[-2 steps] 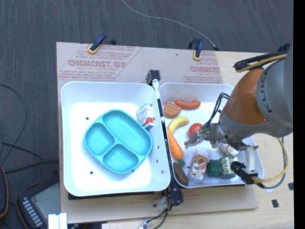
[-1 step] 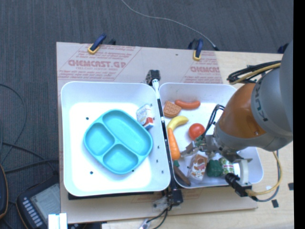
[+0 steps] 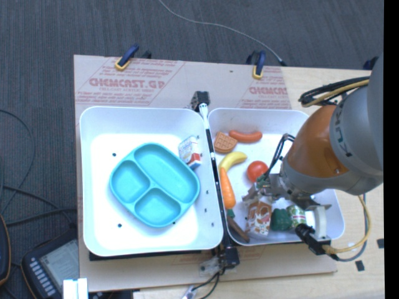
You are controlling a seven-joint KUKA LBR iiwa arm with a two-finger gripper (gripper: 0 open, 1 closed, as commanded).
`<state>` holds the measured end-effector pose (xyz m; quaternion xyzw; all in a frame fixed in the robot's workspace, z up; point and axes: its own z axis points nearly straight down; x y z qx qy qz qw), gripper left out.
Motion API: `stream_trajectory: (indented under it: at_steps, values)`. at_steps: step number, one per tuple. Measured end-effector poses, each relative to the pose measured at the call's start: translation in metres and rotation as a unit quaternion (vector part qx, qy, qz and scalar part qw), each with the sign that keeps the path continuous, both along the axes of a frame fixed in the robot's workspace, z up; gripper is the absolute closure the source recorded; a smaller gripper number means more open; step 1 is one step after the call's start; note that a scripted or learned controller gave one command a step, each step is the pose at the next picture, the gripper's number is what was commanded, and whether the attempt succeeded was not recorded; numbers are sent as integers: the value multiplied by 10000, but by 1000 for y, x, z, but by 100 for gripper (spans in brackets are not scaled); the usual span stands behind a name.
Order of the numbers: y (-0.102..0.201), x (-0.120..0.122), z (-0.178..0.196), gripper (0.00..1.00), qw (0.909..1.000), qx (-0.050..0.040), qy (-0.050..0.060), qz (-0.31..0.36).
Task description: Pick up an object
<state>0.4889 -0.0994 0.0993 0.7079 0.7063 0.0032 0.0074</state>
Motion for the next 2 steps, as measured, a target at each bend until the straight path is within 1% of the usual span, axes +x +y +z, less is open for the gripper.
stream_trajectory:
  at_steps: [1, 2]
  values:
    - [59, 65, 86, 100, 10000, 30, 64, 21]
    - [76, 18, 96, 100, 10000, 26, 83, 10]
